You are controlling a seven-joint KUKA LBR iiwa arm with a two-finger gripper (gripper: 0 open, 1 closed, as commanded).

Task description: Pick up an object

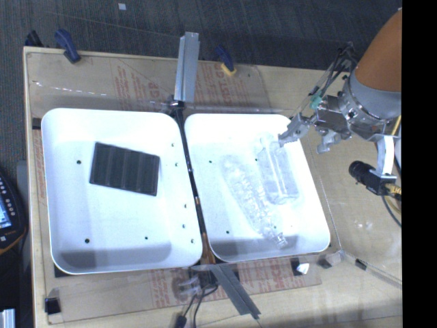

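Two clear plastic objects lie in the right bin (218,251). One is a long clear bottle (247,195) lying on a diagonal, the other a clear ribbed container (278,173) beside it on the right. A dark grey ribbed rectangular pad (125,169) lies flat in the left bin (61,251). My gripper (305,140) hovers over the far right corner of the right bin, just up and right of the clear container. It is open, with nothing between its fingers.
A grey metal bar (187,67) stands behind the seam between the bins, and another bar (235,294) lies at the front. Blue clamps (68,46) grip the bench's far edge. A black cable connector (365,174) hangs right of the right bin.
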